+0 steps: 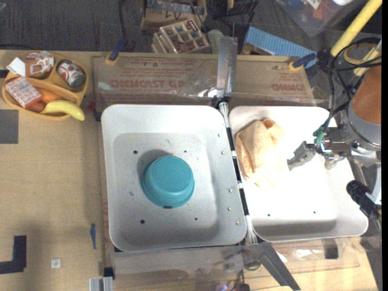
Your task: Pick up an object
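The pincer [301,156] hung beside the cloth [257,149] (finger state: cannot tell). Judged risk: limp fabric might slip free on closing.

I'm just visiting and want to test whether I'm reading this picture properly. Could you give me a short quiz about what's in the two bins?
1. True or false: the teal bowl lies in the left bin.
2. What lies in the right bin? A) a banana B) a tan cloth C) a can
3. Fill in: the gripper hangs over the ____ bin.

Key: 1 true; 2 B; 3 right.
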Robot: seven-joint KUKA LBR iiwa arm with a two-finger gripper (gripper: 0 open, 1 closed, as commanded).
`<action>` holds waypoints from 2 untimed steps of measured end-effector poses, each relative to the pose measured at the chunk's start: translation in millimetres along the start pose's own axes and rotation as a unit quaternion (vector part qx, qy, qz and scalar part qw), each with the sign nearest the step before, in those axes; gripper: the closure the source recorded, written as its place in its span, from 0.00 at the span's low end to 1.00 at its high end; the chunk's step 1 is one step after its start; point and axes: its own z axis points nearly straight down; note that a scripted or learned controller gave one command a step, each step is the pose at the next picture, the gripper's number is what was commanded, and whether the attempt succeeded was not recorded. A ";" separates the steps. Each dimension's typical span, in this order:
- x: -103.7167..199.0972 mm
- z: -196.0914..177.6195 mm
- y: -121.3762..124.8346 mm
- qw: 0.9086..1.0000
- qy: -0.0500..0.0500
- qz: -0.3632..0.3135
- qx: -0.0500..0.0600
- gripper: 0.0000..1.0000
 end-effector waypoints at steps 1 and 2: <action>22.7 30.1 86.6 1.000 0.000 0.031 -0.001 0.00; 31.0 39.3 154.8 1.000 -0.001 -0.024 -0.001 0.00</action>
